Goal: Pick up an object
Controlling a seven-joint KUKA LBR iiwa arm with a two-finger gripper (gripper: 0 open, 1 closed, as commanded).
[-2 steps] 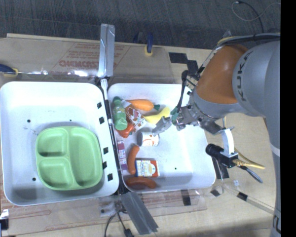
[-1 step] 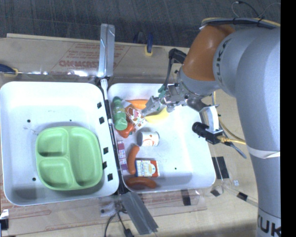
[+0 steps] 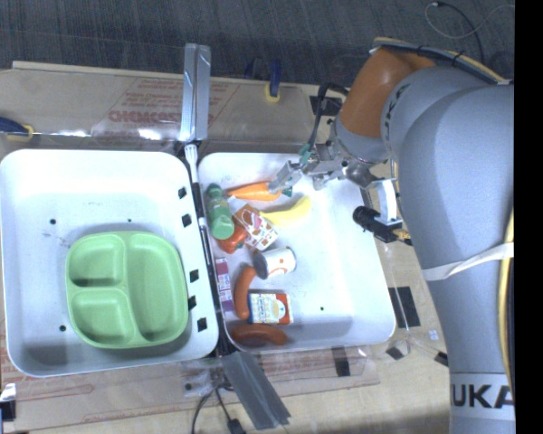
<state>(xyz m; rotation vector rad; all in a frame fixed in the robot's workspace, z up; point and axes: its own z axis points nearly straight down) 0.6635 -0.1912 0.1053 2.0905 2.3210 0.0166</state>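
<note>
Where the tool (image 3: 286, 181) hangs, a carrot (image 3: 251, 191) lies touching.

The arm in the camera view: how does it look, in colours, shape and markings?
The arm is thick, rounded and grey, with an orange band above the wrist. White letters "UKA" mark its lower part. The gripper is small, of dark and silvery metal, with thin black cables beside it.

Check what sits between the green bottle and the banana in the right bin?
In the camera view, the carrot lies between the green bottle and the banana, with a small carton just below it.
</note>
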